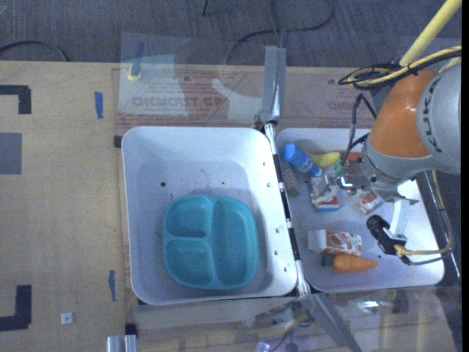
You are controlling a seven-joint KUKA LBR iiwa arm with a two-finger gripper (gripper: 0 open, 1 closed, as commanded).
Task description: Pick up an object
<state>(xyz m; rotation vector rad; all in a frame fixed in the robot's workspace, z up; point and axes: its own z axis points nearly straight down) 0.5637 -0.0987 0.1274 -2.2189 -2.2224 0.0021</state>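
From my station, the grey arm's gripper (pixel 344 182) sits low in the right white bin (pixel 432 270), over its clutter beside the blue plastic bottle (pixel 300 158). I cannot tell its state. Nothing visibly lifted; picking remains, I judge.

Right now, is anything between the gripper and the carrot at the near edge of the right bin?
The gripper sits over the middle of the right bin. Between it and the carrot lies a small white and red carton, touching the carrot's far side.
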